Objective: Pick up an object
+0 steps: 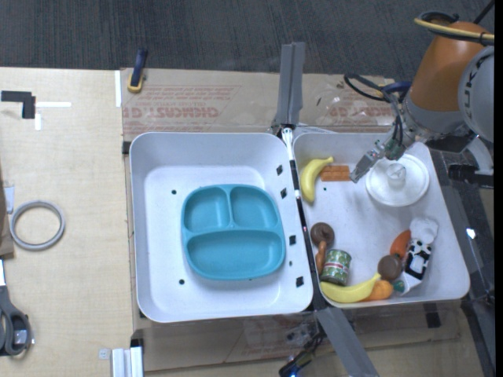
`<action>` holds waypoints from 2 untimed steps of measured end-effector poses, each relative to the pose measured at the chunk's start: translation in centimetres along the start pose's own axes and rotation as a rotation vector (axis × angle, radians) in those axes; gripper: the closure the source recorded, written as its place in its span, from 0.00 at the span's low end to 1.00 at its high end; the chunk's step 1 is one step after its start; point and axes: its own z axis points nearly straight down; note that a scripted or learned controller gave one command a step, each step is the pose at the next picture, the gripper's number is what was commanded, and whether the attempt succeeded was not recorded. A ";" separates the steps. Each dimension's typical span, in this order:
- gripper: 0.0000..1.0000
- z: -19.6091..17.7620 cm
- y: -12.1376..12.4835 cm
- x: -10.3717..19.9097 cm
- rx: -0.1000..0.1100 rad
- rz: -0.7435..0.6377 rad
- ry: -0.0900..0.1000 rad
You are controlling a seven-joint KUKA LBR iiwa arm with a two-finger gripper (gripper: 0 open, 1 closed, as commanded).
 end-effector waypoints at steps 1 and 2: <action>0.00 2.9 -7.1 5.6 -0.004 -0.172 -0.005; 0.00 3.4 -13.4 9.1 0.001 -0.141 0.004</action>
